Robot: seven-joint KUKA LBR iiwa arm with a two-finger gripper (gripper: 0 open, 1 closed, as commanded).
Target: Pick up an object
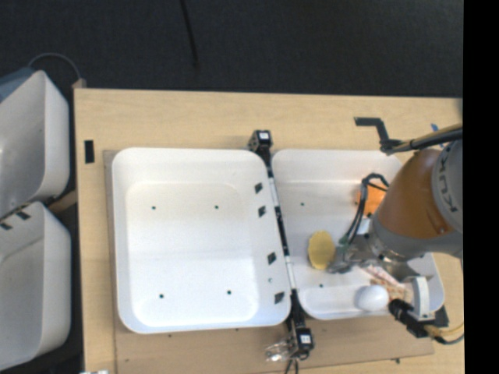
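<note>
The wooden desk (179,115) carries two shallow white bins set side by side, joined along a dark hinge strip with small black clips. The left bin (125,240) takes up the middle of the view. The right bin (312,170) holds all the loose objects and is partly covered by the arm (417,201), which reaches in from the right with its orange band and grey wrist hanging over the bin's right half.

Below the wrist, the end effector (341,263) sits low in the right bin, just beside the yellow round object (320,250), which lies near the bin's left wall. Whether it is spread or closed cannot be told from here, and nothing is visibly gripped.

An orange object (373,199) peeks out from behind the arm toward the bin's far side. A white ball (371,298) rests near the front wall of the right bin, close to a pinkish striped item (387,280) just beside it.
</note>
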